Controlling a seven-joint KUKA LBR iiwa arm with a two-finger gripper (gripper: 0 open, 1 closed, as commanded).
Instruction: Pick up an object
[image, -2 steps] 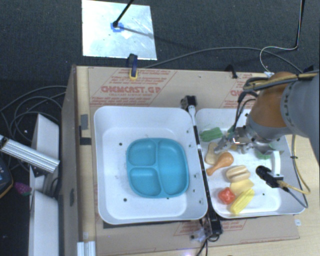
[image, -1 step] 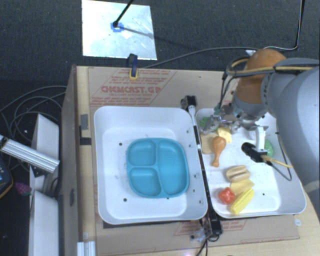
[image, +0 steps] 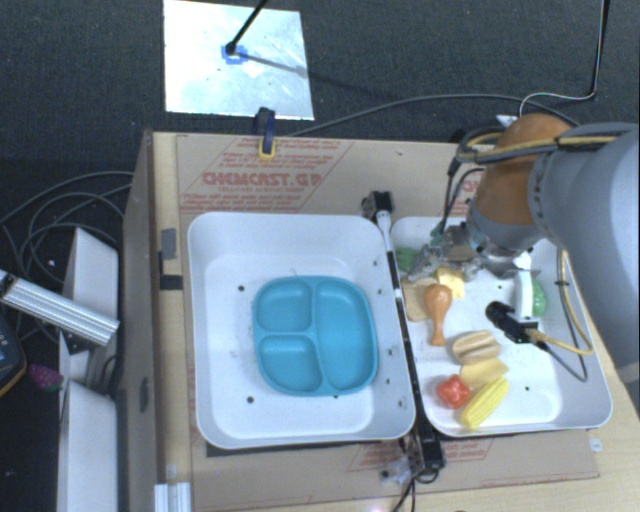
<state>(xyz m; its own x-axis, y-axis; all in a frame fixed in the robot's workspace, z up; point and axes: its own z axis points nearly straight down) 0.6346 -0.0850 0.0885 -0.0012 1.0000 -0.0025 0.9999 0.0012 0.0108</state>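
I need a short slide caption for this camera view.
KUKA arm lowered over toy food in the right bin; blue divided plate in the left bin.

A blue divided plate (image: 315, 335) lies in the left bin (image: 225, 400) (on a cardboard-topped bench (image: 260, 170)).

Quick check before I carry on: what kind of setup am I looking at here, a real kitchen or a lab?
Most likely a robot lab test bench, not a kitchen. Two white bins sit on a cardboard sheet, the food is toys such as a corn cob, and loose cables trail over dark carpet.
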